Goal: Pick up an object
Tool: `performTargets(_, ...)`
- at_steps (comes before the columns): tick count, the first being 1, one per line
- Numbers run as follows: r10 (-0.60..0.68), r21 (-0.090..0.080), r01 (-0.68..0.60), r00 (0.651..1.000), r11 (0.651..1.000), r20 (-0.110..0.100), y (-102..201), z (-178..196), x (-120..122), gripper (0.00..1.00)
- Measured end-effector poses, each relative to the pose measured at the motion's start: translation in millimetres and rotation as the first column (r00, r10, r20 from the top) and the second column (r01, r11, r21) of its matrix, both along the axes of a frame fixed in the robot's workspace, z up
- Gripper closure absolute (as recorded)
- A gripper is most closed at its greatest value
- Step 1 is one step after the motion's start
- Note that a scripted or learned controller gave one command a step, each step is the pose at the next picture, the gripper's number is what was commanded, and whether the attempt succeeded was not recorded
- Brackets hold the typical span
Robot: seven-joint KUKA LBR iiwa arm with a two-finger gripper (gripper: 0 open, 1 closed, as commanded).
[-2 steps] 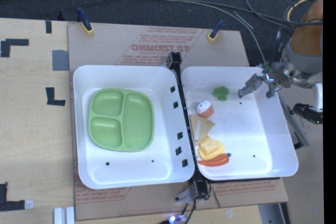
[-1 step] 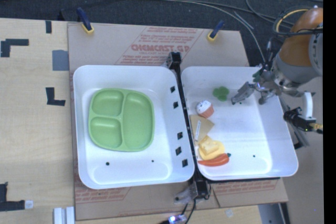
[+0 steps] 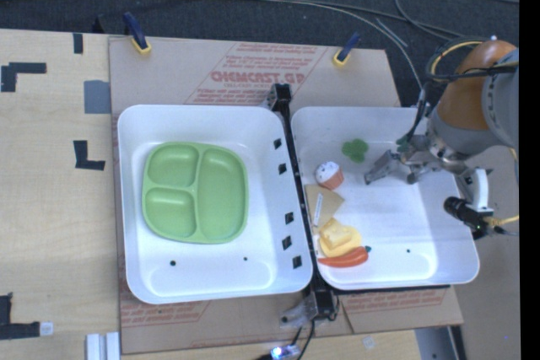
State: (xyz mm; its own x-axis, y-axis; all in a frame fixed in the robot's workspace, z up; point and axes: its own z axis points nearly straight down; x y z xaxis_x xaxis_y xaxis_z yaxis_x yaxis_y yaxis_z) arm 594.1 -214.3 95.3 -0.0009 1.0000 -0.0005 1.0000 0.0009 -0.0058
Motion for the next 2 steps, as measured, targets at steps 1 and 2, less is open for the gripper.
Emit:
performTargets(1, 0.002, -0.001, -0.002, 1.0, 1.0, 0.004, 1, 13, 1, 1.0)
performTargets(2, 0.0, -0.001, 0.0, 1.0, 1.0, 0.008, -7, 60, -1, 1.0)
